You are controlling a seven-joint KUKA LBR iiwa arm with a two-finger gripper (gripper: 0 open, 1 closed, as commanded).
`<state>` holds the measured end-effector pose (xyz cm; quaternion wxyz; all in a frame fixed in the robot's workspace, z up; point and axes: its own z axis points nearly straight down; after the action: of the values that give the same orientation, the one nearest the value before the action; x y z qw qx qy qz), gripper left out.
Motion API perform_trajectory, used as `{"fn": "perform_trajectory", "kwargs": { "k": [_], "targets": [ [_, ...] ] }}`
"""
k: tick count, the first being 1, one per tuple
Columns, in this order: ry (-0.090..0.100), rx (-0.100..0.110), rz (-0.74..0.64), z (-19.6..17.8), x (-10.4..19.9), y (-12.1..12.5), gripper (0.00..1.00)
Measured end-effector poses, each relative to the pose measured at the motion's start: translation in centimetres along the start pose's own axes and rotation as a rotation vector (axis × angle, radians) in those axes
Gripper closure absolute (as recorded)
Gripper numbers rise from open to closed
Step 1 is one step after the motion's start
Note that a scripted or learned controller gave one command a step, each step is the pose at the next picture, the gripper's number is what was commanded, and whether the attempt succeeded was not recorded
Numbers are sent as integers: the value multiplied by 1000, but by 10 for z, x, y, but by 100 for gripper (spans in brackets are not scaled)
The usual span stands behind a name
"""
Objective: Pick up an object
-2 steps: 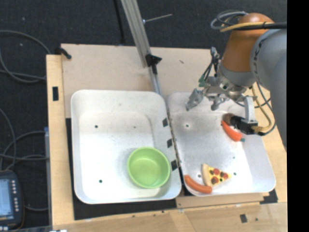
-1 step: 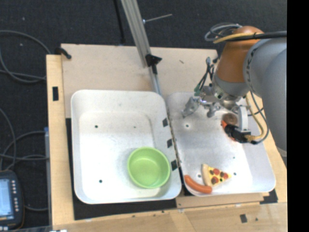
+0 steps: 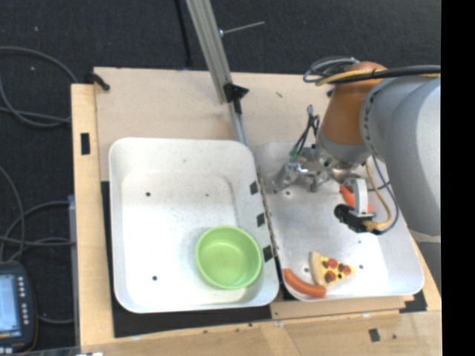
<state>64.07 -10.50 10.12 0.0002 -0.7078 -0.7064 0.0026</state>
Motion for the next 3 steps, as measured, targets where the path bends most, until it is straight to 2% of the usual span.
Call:
{"fn": "perform_trajectory", "kwargs": {
  "k": [1,2,3],
  "targets": [
    [2,-8,3,-15,0,2,100],
    [3,-10,-1,-63,-8,8,100],
    [3,-12,-5,-128,-7,6,100]
  ]
}}
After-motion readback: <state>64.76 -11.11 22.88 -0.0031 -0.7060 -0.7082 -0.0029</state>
